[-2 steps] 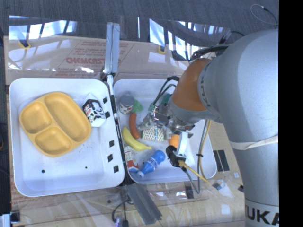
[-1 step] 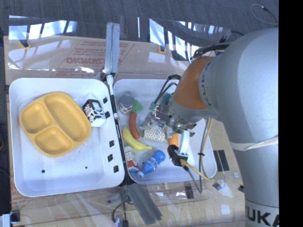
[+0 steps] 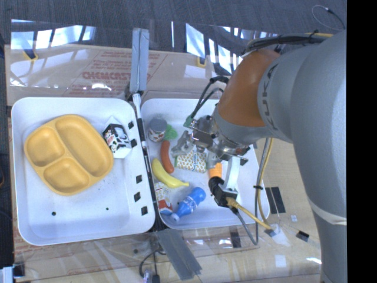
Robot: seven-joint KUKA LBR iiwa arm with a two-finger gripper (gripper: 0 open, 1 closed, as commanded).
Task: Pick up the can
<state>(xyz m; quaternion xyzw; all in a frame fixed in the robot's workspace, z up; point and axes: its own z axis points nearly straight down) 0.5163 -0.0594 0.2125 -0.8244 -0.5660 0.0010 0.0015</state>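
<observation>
We find the can (image 3: 157, 128) upright in the right bin (image 3: 250, 214), at its far left corner, close to the divider between bins. Just beside it lies a green item (image 3: 171, 132), then an orange-red carrot-like piece (image 3: 167, 157), a banana (image 3: 167, 175) and a blue bottle (image 3: 189, 203) nearer the front edge. A patterned packet (image 3: 191, 161) sits in mid-bin, partly under the arm. The claw (image 3: 189, 141) hangs over the bin's middle, near the can but apart from it; whether it is clenched or released we cannot tell. In the left bin (image 3: 35, 229) we note a yellow divided plate (image 3: 68, 153) and a small black-and-white carton (image 3: 118, 138) touching its right rim.
</observation>
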